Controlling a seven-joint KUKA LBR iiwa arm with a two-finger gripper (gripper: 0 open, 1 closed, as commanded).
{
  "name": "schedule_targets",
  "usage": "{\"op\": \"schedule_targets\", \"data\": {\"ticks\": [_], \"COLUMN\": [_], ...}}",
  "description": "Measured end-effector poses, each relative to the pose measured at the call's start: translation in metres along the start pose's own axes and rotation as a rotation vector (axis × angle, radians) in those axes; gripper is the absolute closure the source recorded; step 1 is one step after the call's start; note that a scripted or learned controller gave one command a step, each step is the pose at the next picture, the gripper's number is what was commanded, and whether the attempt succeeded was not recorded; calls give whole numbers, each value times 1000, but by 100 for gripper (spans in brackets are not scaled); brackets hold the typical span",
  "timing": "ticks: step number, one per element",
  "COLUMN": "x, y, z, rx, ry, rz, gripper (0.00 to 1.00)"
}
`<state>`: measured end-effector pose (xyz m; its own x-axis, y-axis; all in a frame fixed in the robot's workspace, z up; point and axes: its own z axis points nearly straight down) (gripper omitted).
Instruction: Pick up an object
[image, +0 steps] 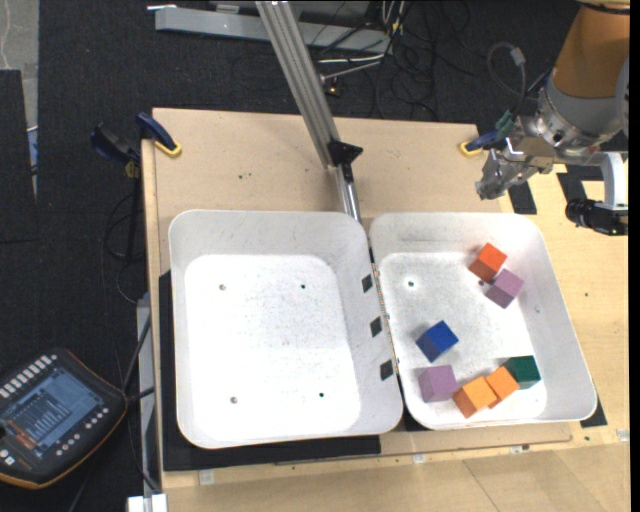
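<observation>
Above right bin's far edge, gripper (497, 183) empty-handed

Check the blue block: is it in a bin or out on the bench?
In. The blue block lies on the floor of the right bin, near its middle, apart from the other blocks.

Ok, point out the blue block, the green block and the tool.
blue block (437, 340), camera view, middle of its top face.
green block (523, 372), camera view, middle of its top face.
tool (493, 183), camera view, lower end of the tool, above the right bin's far rim.
</observation>
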<state>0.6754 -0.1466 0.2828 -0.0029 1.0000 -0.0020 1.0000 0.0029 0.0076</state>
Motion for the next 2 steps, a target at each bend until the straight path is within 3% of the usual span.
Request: {"op": "schedule_targets", "data": {"ticks": [2], "x": [98], "y": [-7], "z": [2], "rx": [8], "ry": [4], "rz": [-5], "gripper": [100]}}
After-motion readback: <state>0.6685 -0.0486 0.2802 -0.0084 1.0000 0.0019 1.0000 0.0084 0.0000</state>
